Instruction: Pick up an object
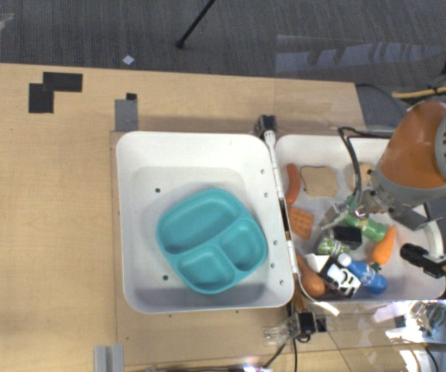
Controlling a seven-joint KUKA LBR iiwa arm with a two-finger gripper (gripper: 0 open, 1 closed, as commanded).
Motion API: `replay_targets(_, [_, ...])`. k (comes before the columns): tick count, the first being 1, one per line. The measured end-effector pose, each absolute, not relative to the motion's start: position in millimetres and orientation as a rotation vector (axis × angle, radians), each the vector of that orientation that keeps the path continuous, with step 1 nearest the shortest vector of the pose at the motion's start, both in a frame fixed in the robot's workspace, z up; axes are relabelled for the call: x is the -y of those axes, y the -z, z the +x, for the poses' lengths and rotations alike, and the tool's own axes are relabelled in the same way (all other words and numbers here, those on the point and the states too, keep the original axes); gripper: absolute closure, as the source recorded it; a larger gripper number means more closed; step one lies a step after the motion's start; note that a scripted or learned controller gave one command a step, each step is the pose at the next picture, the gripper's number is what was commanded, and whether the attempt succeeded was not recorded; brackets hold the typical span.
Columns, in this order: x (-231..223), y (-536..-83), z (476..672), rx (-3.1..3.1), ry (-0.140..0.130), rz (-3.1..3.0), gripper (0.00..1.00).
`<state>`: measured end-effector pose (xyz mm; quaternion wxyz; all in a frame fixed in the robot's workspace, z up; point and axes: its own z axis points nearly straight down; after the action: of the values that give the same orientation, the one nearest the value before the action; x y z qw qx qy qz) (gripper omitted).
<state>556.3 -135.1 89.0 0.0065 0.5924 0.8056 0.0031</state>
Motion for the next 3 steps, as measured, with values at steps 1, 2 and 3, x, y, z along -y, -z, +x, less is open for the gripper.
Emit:
replay_targets(1, [88,-90,505.9,-2.403,-0.015,1.999,0.00])
replay_targets(2, [87,-102,510.0,-2.403,-0.026,1.990,1.00])
replay_targets(3, [89,-143,579.3,-2.418,-0.009,1.991,1.00])
